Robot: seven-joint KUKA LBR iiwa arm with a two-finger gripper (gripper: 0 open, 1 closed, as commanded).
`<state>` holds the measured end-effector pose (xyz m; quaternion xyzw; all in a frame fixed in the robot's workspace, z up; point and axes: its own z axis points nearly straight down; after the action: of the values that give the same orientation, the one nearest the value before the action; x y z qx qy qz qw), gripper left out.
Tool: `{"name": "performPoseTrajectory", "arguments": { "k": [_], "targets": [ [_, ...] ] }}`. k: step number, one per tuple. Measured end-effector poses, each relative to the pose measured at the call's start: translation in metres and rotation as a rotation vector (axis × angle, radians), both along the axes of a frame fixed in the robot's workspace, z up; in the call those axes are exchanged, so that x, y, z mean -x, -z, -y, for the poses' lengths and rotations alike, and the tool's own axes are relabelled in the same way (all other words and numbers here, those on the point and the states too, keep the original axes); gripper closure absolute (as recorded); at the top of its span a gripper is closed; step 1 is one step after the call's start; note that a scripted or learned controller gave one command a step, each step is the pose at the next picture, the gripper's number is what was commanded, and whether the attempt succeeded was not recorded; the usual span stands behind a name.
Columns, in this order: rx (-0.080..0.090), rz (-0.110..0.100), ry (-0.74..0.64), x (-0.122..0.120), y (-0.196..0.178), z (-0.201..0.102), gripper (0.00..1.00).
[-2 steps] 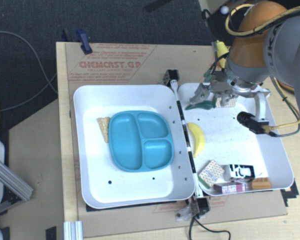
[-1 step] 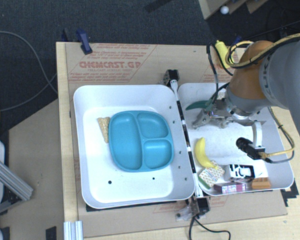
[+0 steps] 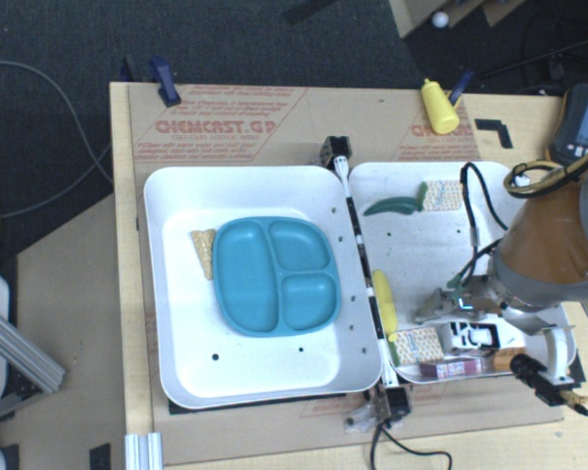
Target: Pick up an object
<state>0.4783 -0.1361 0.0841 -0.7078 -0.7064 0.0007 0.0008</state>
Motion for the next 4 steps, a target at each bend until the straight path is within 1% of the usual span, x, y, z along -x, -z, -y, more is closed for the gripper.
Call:
{"name": "performPoseTrajectory", "arguments": {
  "k": [1,2,3,4],
  "targets": [
    [0.000,0.003,-0.003,-0.066,-0.101,-0.079,0.00],
    [0.002,0.004,-0.002,-0.139,-0.087,-0.037,0.00],
    [0.000,0.001,-0.003,-0.173,0.000,-0.038,0.00],
    [0.000,-0.006,-0.001,-0.187,0.000,-0.039,0.00]
  ]
}}
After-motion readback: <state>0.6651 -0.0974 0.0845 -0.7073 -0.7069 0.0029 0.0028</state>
